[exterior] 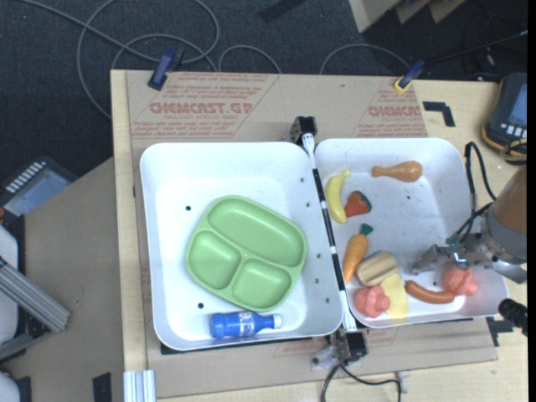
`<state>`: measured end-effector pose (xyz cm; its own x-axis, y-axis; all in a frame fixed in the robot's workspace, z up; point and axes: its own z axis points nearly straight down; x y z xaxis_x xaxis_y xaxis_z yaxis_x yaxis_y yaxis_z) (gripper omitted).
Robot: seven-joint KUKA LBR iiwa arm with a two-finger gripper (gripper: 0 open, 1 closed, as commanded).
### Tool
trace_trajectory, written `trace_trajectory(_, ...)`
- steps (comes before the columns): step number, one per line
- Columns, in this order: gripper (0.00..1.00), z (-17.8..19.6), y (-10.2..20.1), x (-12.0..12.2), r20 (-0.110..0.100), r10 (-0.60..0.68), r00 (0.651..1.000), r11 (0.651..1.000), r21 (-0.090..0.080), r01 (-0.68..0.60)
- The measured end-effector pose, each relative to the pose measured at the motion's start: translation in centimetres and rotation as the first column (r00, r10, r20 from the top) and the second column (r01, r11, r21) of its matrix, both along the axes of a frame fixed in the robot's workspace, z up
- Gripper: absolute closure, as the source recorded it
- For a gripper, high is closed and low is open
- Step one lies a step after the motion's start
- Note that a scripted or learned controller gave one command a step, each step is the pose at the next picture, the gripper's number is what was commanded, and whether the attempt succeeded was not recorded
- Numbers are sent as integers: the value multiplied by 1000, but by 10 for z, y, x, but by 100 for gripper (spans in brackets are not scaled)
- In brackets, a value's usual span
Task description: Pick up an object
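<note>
The gripper (437, 260), fingers spread open and holding nothing, hangs low in the right bin (435, 151), with the pink toy (460, 280) just beside it at four o'clock and the sausage (429, 292) lying sideways at six o'clock.

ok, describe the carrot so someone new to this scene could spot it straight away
Look in the right-hand white bin, along its left wall beside the divider between the two bins. The carrot lies there below the yellow banana and the strawberry, just left of the bread roll. It is the one slim orange piece with a small green top.
</note>
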<state>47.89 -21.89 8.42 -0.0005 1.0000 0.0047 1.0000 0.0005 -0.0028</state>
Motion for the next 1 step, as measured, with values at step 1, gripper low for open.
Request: trace_trajectory(1, 0, 0, 87, 58, 5, 3, 1000, 1000, -3, -3)
